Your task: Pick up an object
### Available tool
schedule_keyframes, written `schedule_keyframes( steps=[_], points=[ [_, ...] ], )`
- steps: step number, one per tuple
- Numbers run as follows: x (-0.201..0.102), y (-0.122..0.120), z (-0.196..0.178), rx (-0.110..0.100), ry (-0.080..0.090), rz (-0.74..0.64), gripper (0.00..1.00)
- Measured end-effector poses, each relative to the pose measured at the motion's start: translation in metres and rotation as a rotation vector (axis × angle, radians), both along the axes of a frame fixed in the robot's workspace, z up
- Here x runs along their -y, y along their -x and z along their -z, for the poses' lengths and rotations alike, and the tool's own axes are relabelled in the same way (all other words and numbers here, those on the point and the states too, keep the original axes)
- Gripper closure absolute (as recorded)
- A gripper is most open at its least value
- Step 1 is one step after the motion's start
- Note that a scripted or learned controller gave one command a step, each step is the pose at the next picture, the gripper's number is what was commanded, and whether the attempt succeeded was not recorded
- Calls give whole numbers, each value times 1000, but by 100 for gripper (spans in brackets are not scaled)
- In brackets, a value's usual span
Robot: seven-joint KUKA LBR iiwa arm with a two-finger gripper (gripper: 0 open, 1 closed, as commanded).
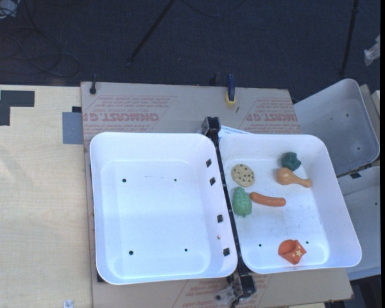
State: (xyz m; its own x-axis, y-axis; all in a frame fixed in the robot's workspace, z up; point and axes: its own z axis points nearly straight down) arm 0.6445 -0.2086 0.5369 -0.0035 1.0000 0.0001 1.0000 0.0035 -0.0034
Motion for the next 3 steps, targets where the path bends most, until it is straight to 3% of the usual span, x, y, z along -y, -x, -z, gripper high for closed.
schedule_keyframes(
  steps=[3],
  points=[
    [0,0,0,0,0,0,0]
  ],
)
